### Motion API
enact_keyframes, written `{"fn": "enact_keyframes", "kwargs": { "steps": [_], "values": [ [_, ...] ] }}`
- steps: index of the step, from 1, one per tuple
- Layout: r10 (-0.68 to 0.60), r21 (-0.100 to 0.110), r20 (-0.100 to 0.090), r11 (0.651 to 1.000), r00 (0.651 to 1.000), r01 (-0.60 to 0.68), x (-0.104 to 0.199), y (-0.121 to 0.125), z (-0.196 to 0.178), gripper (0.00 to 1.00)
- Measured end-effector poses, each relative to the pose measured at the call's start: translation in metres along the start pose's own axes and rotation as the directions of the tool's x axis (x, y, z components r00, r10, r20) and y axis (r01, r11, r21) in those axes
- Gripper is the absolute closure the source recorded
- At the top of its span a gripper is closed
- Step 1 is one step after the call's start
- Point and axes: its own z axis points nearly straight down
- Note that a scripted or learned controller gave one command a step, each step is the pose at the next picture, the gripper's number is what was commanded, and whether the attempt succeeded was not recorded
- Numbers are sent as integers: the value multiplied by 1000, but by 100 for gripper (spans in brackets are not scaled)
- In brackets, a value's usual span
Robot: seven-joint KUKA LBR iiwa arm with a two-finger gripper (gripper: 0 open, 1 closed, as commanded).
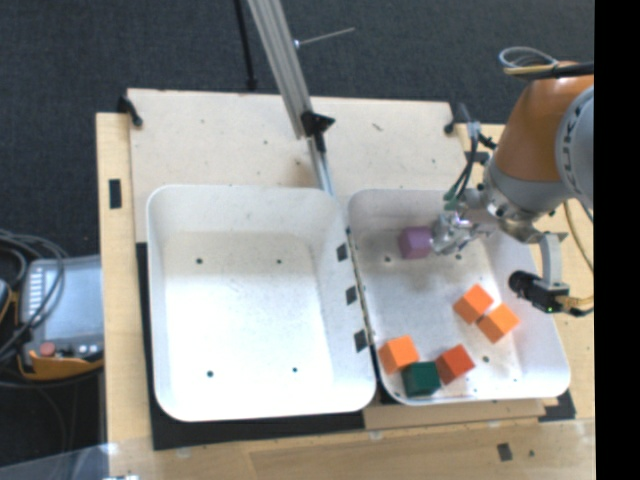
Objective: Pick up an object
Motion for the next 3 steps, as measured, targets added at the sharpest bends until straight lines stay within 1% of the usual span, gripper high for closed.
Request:
{"fn": "enact_keyframes", "kwargs": {
  "steps": [1,2,3],
  "values": [
    [2,-2,1,1000,1000,-2,-9,-2,-60,100],
    [-2,4,-1,1000,1000,2,-10,-1,-64,100],
    [-10,5,-3,1000,1000,10,47,-8,-72,100]
  ]
}}
